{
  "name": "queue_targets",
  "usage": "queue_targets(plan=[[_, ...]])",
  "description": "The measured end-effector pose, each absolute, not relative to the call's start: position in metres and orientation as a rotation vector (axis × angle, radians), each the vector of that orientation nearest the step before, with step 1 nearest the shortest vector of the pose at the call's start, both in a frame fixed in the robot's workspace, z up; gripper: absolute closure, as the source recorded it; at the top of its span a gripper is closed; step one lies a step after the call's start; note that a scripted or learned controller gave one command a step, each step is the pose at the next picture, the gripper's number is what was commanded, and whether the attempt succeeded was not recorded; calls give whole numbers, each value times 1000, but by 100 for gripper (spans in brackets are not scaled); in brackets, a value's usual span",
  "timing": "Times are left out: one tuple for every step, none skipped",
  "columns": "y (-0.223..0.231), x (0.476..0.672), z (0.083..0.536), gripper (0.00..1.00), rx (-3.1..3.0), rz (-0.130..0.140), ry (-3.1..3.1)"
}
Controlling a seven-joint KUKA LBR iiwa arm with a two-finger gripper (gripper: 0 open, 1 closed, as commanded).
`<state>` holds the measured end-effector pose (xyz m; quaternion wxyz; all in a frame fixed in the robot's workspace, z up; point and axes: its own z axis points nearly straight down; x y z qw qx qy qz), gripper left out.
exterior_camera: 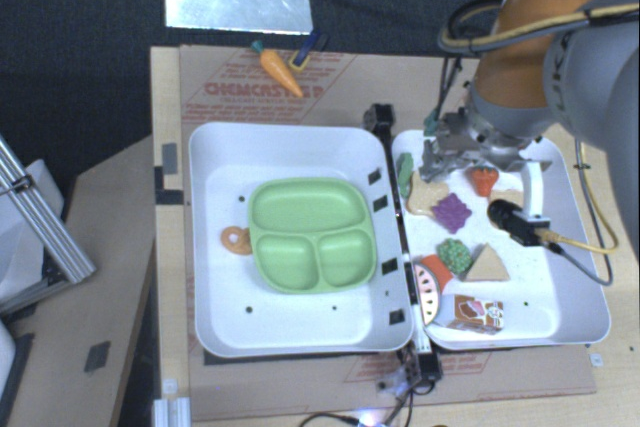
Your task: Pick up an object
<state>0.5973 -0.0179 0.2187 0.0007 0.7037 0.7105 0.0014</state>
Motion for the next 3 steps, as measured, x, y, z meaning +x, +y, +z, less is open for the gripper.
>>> queue_targets(plan=[[24,625,224,100,2210,7,2231],[67,637,216,100,2212,4,2231],[80,637,223,100,2213,2,2228]])
